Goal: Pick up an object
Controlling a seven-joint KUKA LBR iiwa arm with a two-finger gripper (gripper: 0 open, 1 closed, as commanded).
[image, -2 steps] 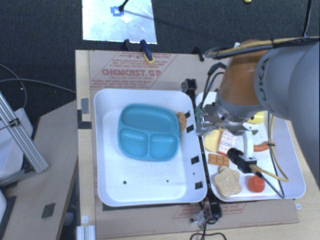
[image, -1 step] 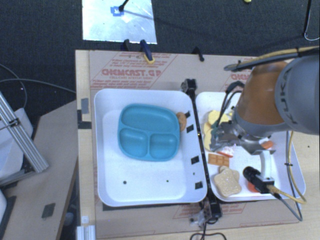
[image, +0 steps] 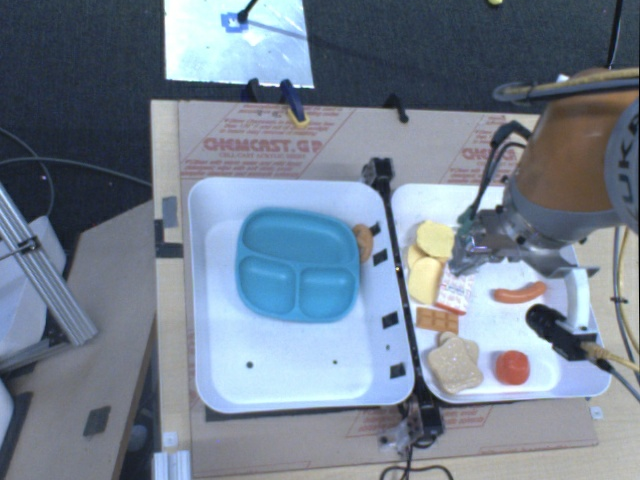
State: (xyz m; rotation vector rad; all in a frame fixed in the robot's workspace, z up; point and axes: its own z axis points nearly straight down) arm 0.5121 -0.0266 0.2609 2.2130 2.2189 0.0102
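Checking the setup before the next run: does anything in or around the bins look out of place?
One thing: a small orange-brown food piece lies in the left bin, wedged between the blue divided plate and the bin's right wall, apart from the other food in the right bin.

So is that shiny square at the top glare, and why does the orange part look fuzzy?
In the camera view, yes: the reflective sheet throws back bright light. The arm's orange band sits nearest the lens, so it looks soft, while the blue tray and toy tomato look sharper.
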